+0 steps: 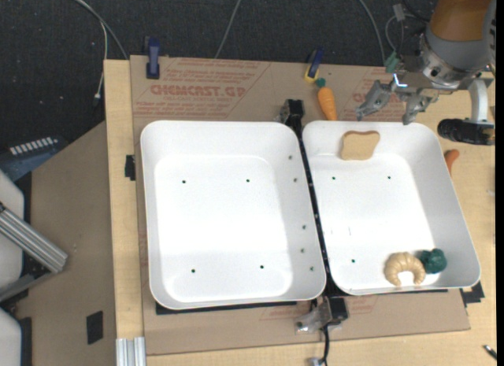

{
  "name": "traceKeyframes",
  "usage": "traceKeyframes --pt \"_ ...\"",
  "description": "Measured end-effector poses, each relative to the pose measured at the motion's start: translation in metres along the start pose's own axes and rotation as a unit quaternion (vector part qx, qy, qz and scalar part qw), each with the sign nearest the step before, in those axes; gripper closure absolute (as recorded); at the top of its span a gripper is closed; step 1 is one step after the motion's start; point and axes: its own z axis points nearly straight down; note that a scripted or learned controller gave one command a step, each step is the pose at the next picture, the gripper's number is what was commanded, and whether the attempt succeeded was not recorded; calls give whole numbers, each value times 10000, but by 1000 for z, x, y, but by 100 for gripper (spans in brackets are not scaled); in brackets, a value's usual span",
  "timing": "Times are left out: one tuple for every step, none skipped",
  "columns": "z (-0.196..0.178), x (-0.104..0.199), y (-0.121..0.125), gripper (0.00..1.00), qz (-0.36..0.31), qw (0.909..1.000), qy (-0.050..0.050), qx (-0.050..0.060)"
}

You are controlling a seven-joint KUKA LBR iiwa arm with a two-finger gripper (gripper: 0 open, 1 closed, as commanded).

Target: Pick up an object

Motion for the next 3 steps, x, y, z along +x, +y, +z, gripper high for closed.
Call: traceKeyframes --pt "-5 0 1 0 -4 10000 -3 -41" --pt "39 -2 -4 0 -3 10000 -2 -22" --pt "98 5 -8 0 -6 10000 1 -13"
